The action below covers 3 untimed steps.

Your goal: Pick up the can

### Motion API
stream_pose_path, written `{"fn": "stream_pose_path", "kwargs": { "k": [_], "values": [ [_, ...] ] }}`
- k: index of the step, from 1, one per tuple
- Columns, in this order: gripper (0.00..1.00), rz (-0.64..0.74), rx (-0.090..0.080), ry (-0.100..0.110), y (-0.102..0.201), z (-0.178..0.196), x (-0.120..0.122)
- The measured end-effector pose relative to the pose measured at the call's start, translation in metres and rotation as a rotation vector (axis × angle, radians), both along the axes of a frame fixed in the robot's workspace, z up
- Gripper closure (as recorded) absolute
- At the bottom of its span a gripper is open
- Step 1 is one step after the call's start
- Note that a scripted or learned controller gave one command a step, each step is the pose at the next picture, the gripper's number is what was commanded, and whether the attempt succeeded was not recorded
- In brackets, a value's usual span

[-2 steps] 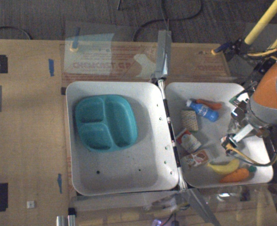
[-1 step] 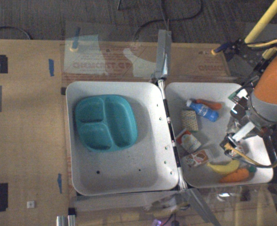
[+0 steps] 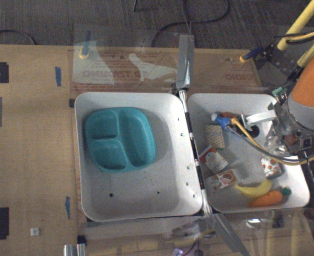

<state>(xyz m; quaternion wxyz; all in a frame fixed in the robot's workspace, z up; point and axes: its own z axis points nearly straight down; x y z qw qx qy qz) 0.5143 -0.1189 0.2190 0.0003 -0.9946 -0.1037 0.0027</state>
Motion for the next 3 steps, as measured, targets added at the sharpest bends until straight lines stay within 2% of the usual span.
{"fn": "stream_pose_path", "kwargs": {
  "k": [1,2,3],
  "values": [
    [1.00,-0.001,0.000,0.000,0.016,0.044,0.050],
    [1.00,0.136,0.000,-0.001,-0.028,0.214,0.067],
    [1.00,0.250,0.003,0.003,-0.006,0.165,0.100]
  ]
}}
